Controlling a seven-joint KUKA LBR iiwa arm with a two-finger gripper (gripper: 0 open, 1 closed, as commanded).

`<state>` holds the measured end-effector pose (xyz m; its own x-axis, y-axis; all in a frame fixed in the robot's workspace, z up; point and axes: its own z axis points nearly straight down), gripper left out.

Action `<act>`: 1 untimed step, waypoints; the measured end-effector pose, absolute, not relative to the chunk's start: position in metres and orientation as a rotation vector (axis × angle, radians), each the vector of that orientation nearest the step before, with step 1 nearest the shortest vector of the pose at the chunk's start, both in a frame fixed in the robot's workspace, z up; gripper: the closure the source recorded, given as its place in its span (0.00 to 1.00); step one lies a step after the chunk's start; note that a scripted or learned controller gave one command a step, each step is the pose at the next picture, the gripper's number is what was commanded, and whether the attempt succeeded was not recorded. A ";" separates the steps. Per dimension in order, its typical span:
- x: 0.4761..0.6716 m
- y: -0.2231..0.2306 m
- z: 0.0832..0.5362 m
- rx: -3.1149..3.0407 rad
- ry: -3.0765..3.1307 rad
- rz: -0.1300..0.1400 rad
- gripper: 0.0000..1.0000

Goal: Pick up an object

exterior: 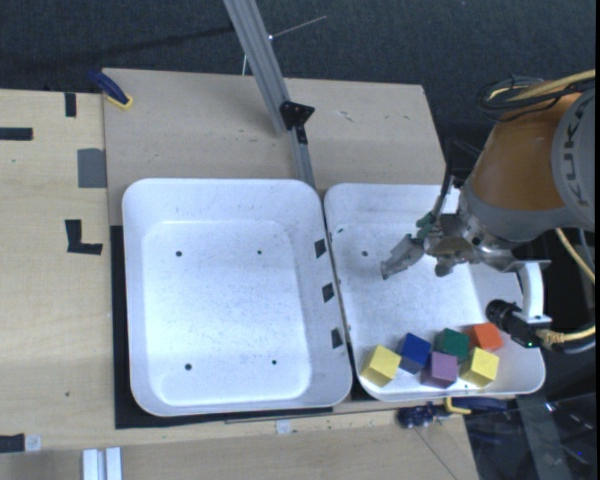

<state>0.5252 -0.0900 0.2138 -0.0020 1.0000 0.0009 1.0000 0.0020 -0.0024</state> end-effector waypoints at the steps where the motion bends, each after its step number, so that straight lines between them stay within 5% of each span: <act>1: 0.525 -0.090 0.214 -2.218 -2.222 0.001 0.00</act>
<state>0.5253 -0.0901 0.2139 -0.0018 1.0000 0.0009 1.0000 0.0018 -0.0022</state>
